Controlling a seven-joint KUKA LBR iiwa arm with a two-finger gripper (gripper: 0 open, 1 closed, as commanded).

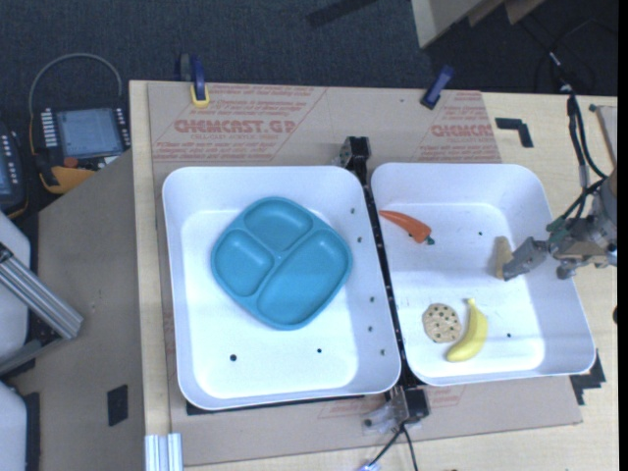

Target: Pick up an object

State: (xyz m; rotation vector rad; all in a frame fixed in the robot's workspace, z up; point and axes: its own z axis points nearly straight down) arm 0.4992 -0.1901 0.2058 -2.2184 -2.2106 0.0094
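Two white bins (196,263) are set on wood. Near the banana (470,333), the gripper (518,259) is seen; its grip cannot be told. Only air may be grabbed.

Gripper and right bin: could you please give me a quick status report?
Gripper at right bin's right side, holding nothing visible. Banana, cookie, carrot lying loose. Nothing in the way.

so the arm's barely in, just poking in low from the right edge. The grey 2-finger metal gripper (517,260) sits at the end of it, pointing left and tilted a bit down. Some dark cables hang above the wrist. Can't make out much more, it's pretty blurry.
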